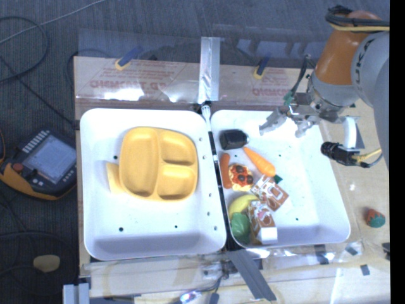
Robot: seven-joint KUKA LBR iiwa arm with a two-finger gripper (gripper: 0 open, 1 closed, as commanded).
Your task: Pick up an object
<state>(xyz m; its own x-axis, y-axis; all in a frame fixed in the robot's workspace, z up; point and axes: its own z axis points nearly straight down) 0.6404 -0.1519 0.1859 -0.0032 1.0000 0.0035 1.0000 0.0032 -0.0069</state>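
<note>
Carrot (259, 161) in right bin (316, 189), centre-right of frame, just below-left of my gripper (288, 124) | long axis diagonal, upper-left to lower-right | my fingers spread, holding nothing

arm (370, 49) cropped at right edge, green toy (240, 225) partly buried

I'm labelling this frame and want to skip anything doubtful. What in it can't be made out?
- Yellow card, left bin: mostly hidden under the yellow divided tray.
- Green and yellow toys, right bin: packed against the wall, shapes unclear.
- Small printed boxes: print too small to read.
- Arm: cut off by the top and right edges.
- Gripper: grip state unclear at this slant.
</note>
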